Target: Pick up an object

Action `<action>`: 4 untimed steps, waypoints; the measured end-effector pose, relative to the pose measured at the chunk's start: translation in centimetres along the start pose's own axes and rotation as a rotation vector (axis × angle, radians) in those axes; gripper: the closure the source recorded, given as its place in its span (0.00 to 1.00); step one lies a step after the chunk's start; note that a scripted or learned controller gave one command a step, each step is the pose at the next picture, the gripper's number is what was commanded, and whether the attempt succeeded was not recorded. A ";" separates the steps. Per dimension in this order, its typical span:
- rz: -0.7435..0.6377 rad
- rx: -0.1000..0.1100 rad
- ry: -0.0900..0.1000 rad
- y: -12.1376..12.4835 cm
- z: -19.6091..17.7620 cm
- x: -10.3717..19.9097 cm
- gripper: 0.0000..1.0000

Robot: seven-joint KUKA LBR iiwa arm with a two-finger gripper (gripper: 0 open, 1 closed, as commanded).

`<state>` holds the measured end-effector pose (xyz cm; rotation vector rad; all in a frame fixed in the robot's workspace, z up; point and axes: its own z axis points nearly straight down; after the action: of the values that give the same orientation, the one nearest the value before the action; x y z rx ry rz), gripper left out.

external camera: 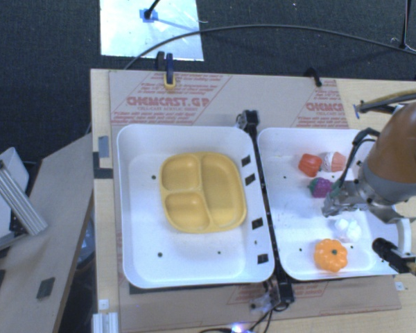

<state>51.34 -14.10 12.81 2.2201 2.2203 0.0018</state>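
**Hand low in the right bin, among the small toys**

The task names no particular object, so I take the nearest candidates as mine: a small white lumpy piece (pixel 346 227) lying just beside and below my hand (pixel 335 207), and a purple, rounded piece (pixel 320 186) just above it, touching or nearly so. From this slant I cannot tell whether my fingers are spread or closed, and I see nothing clearly between them, so I claim no hold on anything.

My hand sits in the middle of the right bin (pixel 291 255), toward the bench's right edge, because that is where the loose things are gathered. I judge I am at the reaching or closing stage of a try, not carrying.

Further out in the same bin, an orange-red piece (pixel 309 164) and a pale pinkish one (pixel 335 161) lie side by side toward the far edge; both look smooth and moulded, like plastic play food. Nearer the bench's front edge sits an orange pumpkin shape (pixel 331 254), ribbed and squat, well apart from my hand. Its round flanks could slip from a two-finger pinch.

The bins are shallow and white with rounded corners, their low walls keeping the toys from rolling off. The left bin (pixel 135 186) holds a yellow divided tray (pixel 202 191), glossy, with three compartments, lying flat in its centre. The bench (pixel 215 96) beneath is pale board under a clear sheet with red lettering.
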 end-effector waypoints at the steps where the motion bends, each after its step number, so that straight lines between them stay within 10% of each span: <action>1: -0.003 -0.002 -0.001 0.9 -4.9 -0.5 1.00; 3: -0.005 -0.004 -0.001 1.1 -14.8 -0.7 1.00; 4: -0.011 0.000 0.002 2.4 -14.1 5.4 1.00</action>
<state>53.72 -8.68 26.93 2.2093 2.2330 0.0048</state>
